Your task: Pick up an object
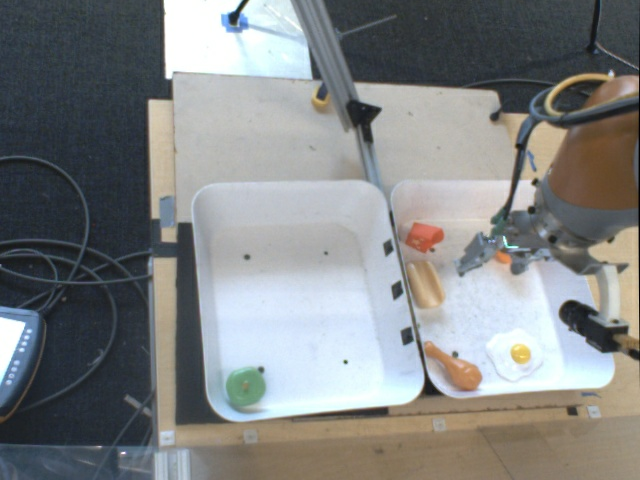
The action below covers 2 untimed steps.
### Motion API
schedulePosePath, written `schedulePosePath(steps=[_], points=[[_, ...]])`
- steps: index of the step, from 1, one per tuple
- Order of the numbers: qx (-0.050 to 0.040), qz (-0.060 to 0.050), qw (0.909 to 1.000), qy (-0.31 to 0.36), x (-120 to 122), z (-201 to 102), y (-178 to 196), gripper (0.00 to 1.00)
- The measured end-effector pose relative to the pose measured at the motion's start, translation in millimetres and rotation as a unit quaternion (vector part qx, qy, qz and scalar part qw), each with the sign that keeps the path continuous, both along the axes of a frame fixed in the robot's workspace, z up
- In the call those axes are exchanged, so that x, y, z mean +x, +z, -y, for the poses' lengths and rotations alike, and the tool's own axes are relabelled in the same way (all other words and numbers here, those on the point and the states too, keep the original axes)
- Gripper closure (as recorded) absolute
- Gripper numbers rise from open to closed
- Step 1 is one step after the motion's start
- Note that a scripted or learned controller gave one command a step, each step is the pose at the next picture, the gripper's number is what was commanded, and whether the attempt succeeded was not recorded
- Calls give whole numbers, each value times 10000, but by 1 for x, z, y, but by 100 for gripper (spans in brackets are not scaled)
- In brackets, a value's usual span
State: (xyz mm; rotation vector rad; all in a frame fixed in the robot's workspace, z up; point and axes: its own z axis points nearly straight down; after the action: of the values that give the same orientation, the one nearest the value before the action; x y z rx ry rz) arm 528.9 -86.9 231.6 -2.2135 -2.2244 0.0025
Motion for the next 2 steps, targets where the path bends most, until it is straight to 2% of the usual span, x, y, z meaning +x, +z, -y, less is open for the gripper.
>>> schedulePosePath(steps=[1,2], points=[[-3,23,10000,-14,1,0,2,0],[0,-9,10000,-24,-4,-4,-59,0]])
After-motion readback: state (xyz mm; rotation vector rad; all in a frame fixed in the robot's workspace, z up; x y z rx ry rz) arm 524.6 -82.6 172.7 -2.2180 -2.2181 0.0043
